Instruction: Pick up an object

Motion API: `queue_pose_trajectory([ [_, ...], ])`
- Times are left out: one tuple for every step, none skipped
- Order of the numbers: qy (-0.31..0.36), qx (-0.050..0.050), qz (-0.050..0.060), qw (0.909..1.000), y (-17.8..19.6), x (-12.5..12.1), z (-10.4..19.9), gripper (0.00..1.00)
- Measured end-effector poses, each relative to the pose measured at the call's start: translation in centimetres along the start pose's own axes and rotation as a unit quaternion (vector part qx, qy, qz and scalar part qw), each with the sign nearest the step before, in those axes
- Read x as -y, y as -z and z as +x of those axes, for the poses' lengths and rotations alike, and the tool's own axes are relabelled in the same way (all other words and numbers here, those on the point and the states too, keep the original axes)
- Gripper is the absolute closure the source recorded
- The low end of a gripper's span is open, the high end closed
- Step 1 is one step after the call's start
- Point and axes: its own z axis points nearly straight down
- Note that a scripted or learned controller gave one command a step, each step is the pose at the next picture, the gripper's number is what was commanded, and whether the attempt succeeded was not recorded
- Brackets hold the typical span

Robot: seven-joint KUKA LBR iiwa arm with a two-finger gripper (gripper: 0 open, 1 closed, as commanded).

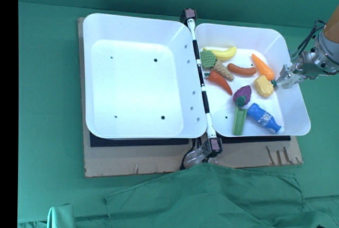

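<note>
claw (279, 81): at the right bin's (296, 110) right wall, just beside the yellow block (264, 86); can't tell if it's apart or together, nothing seen held
why there: looks lined up on the yellow block, the nearest toy to the arm
orange carrot (262, 66): just beyond the block, long axis far-left to near-right
blue bottle (264, 118): near side, lying flat, cap pointing near-right
left bin (106, 31): no toys
task: no pick yet
</note>
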Motion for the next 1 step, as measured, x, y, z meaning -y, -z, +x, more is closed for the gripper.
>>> queue_pose_trajectory([
  [-0.002,0.002,-0.002,1.0000,1.09,-0.11,-0.19,1.00],
])
